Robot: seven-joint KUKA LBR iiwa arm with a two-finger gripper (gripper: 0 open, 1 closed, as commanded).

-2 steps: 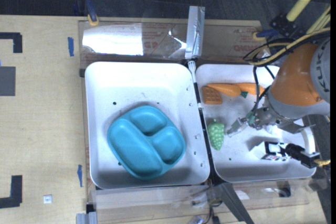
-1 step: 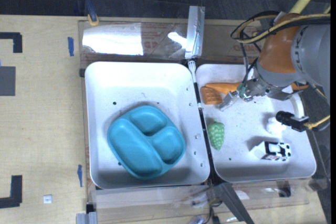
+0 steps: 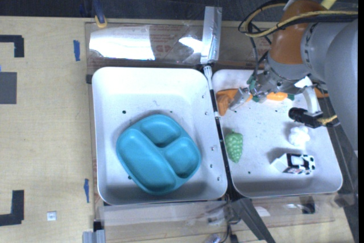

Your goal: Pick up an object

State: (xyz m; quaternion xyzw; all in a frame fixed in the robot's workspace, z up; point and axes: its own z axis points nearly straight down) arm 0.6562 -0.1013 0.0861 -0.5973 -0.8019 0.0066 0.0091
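Nearest the lens, low in the left bin (image 3: 108,88): blue three-compartment tray (image 3: 158,152), smooth moulded plastic, rounded corners, lying flat and a bit rotated, nothing in it. Moving right across the divider into the right bin (image 3: 327,179): green bumpy object (image 3: 234,144), looks like a soft knobbly toy, sitting just beside the left wall. Up from it, orange object (image 3: 226,99), glossy, wedge-ish, tucked into the near-left corner against the wall. Gripper (image 3: 251,94) is down at the bin floor right next to that orange piece; can't tell if the fingers are spread or closed, wrist blocks the view, and nothing is visibly pinched. Further right: small orange bit (image 3: 277,97) under the wrist, white lumpy object (image 3: 299,135), and a black-and-white boxy item (image 3: 298,163) lower down, well apart from the gripper. Judging target as the orange object, still on the bin floor, not lifted. Risks: it's jammed in the corner, so one finger may hit the wall or divider instead of getting behind it; glossy sloped faces could squirt out of a pinch; off-centre close would just shove it along the wall. Loose cable loop (image 3: 267,20) above the wrist could snag on retract.
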